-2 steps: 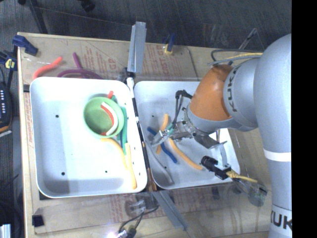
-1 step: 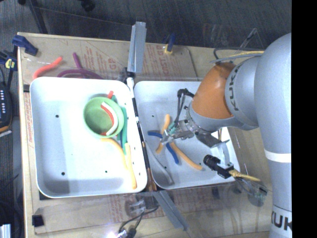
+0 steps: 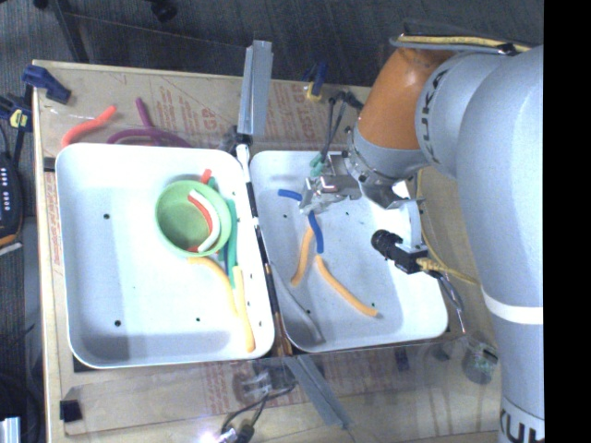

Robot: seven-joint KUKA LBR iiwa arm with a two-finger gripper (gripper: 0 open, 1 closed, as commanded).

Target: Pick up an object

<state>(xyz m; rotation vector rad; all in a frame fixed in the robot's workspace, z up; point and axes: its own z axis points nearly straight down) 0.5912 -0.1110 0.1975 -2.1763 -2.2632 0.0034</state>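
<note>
Table (image 3: 138, 95): brown wood, with two white bins side by side on it.
Arm (image 3: 480, 155): big and grey with an orange band, reaching in from the right over the right bin.
Left bin (image 3: 111, 284): white and shallow, with a bowl and some sticks in it.
Right bin (image 3: 406, 307): white and shallow, with the pincer over its top left part.
Bowl (image 3: 180, 220): green and round, near the right wall of the left bin, with a curved red piece (image 3: 216, 212) inside it.
Purple tube (image 3: 148, 135): bent, on the table just above the left bin.
Yellow stick (image 3: 242, 312): long, running from under the bowl down along the left bin's right wall.
Green stick (image 3: 234, 238): beside the bowl, next to the yellow stick.
Pincer (image 3: 321, 190): silver, low over the right bin. I cannot tell if it is open or closed.
Orange sticks (image 3: 346, 295): two of them, in the middle of the right bin, spread like a V upside down.
Red stick (image 3: 88, 127): on the table by the left bin's top left corner.
Blue stick (image 3: 319, 235): in the right bin, its top end right at the pincer and its low end between the tops of the orange sticks.
Blue bit (image 3: 289, 194): small, just left of the pincer.
</note>
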